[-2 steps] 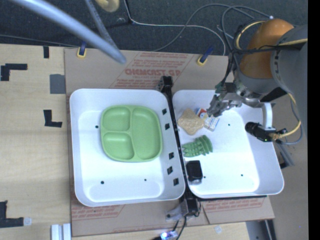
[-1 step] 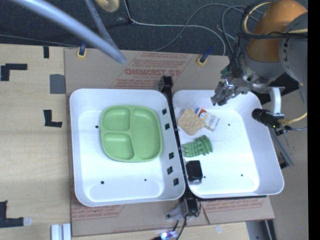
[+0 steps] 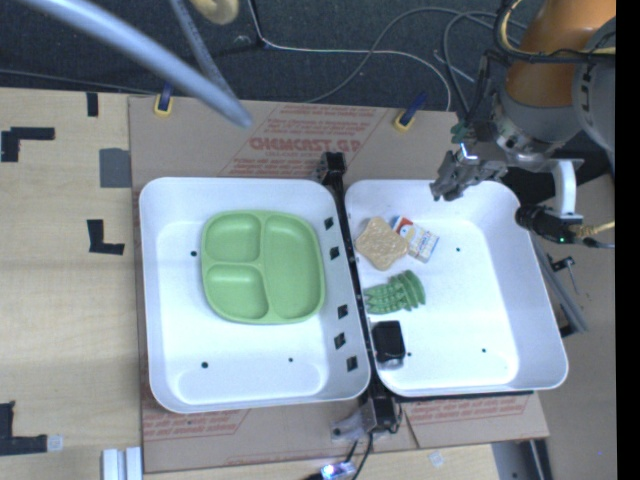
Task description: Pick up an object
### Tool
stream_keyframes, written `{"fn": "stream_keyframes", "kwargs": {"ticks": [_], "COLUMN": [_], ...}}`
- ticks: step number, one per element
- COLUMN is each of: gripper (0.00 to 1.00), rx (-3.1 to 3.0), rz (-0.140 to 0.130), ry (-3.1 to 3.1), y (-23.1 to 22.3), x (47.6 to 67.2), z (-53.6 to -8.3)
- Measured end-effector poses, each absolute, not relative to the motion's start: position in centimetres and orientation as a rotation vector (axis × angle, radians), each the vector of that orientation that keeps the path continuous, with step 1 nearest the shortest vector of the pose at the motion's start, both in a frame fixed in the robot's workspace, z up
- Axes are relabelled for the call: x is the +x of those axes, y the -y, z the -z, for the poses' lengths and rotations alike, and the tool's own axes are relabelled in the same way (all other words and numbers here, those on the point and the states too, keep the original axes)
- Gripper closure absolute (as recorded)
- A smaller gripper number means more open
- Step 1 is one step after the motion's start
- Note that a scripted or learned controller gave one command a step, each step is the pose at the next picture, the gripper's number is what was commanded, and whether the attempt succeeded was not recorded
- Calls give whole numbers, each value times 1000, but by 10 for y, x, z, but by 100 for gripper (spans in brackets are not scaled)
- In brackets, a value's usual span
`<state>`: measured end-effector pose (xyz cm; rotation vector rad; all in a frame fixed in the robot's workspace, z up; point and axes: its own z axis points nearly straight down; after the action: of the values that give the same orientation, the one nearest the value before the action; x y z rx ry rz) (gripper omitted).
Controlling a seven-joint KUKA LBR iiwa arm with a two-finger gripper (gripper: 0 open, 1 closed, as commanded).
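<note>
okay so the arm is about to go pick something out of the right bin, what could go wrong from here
1. The tan block, small carton and green ridged toy lie clustered, so the gripper might nudge neighbours instead of grasping one.
2. The black object lies against the divider wall; fingers could hit that wall.

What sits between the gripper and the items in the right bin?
Nothing visible. The gripper hovers over the right bin's far edge; bare white floor separates it from the cracker, small packet, green toy and black block along the divider.
</note>
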<state>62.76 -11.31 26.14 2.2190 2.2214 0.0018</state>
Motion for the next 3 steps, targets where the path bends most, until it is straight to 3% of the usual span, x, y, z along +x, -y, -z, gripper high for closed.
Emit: {"fn": "stream_keyframes", "kwargs": {"ticks": [3], "gripper": [100], "rx": [2217], "rz": [2], "ry": [-2229], "y": [-30], "x": [581], "z": [-253]}}
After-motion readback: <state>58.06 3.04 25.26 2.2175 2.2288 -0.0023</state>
